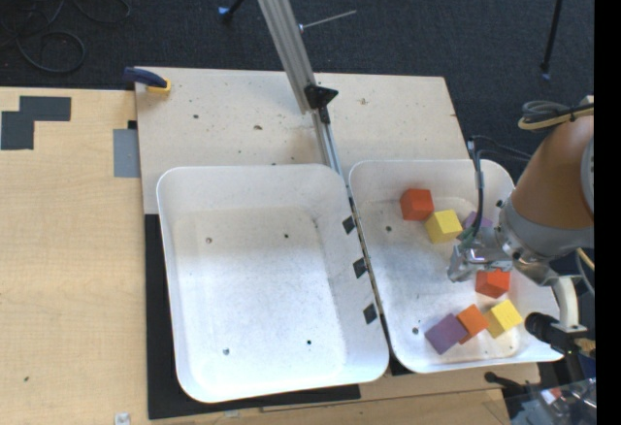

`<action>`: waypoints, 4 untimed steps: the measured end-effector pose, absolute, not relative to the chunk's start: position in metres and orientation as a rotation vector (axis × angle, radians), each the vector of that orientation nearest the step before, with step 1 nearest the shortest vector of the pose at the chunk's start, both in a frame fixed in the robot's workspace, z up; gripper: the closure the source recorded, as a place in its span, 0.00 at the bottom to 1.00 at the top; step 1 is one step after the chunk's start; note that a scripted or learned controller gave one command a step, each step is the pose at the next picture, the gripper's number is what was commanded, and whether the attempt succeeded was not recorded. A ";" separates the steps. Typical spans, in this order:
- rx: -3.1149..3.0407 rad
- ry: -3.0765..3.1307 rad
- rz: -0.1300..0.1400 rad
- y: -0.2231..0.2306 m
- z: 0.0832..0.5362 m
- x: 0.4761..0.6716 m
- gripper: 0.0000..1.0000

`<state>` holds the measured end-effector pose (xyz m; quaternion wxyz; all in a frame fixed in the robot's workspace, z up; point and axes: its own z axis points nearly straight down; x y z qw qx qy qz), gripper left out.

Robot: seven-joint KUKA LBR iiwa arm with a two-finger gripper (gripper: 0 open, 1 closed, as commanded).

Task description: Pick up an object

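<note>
In the right bin (388,248), gripper (482,270) touching red block (493,283)

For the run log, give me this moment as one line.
gripper: low in right white bin | beside red block | grasp: cannot tell | left white bin: untouched

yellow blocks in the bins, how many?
2, both in the right bin: one yellow block beside the orange-red block, another near its front-right corner. The arm may hide more.

Two white bins (262,384) sit side by side. Six blocks lie in one of them — two yellow (445,225), three orange-red (416,204), one purple (445,333) — all clustered near the hand (473,261).
</note>
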<state>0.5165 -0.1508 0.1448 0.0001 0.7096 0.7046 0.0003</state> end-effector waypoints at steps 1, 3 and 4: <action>2.217 2.221 0.004 -0.144 0.201 0.524 1.00; 2.218 2.228 0.001 -0.097 0.251 0.528 1.00; 2.221 2.228 -0.001 -0.050 0.242 0.529 1.00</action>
